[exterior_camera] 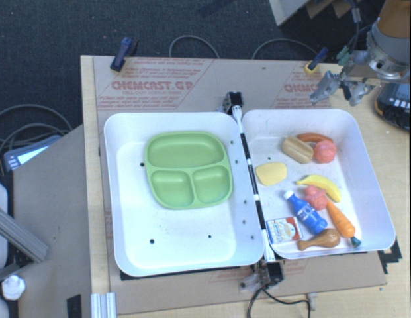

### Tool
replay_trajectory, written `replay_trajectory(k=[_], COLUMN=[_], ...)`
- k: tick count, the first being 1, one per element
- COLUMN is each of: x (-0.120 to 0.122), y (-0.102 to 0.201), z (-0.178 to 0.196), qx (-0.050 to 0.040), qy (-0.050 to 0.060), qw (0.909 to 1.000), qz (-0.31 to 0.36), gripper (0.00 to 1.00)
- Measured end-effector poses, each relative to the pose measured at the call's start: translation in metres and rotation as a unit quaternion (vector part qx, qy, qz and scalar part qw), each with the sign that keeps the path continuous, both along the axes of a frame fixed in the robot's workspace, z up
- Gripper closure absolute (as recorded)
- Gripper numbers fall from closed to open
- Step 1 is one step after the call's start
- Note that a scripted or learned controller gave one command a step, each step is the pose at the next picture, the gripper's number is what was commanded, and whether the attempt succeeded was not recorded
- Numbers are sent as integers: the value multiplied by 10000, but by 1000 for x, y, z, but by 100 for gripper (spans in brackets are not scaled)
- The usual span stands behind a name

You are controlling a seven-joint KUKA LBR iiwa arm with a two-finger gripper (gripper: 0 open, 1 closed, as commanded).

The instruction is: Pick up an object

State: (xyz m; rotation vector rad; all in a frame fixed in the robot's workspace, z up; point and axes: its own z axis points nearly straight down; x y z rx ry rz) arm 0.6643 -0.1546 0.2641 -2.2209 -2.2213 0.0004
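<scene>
Gripper (340,85) is seen above the bench beyond the far edge of the right bin (367,152), fingers spread apart, nothing held between them; orange-banded arm enters at upper right. Toy food is gathered in the right bin: hot dog (298,149), red ball (325,152), yellow piece (271,173), banana (322,185), blue bottle (306,212), carrot (340,220), drumstick (319,240), small carton (282,230); all well apart from the gripper. A green divided plate (188,169) is seated in the left bin (126,237).
</scene>
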Motion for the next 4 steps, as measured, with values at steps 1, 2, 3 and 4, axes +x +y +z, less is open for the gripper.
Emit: replay_trajectory(k=[1, 2, 3, 4], x=[-25, -92, -151, -104], y=[-5, -1, 40, 62], z=[-129, -178, -180, -180], qx=[-1, 0, 3, -2], qy=[-3, 4, 5, -10], qw=[10000, 10000, 10000, 10000], qz=[-3, -3, -2, 3], gripper=[0, 0, 0, 0])
